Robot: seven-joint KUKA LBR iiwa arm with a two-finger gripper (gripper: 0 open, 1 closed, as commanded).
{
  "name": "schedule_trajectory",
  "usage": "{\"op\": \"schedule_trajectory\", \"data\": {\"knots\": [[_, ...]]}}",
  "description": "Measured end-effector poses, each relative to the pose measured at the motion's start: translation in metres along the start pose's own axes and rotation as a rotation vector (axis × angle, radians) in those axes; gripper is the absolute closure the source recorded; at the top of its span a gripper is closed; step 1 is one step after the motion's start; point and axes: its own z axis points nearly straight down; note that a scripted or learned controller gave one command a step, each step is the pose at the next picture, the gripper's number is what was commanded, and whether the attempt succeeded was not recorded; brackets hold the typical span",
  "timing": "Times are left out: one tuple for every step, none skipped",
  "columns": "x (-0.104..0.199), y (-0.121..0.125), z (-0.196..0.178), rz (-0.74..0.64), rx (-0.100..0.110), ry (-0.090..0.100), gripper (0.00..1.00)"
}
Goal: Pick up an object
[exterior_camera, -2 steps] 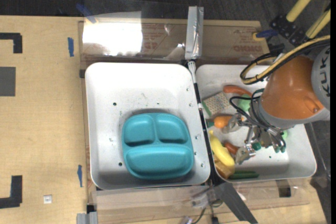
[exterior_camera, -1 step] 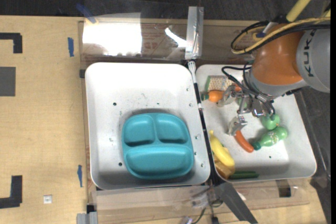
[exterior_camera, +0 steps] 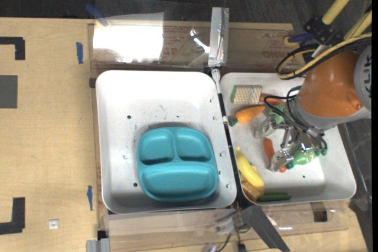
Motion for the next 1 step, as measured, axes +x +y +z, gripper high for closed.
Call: {"op": "schedule_trajectory", "data": {"knots": [[0.0192, 0.0066, -0.0004, 0.066, 0.000, -0.005, 0.00]]}}
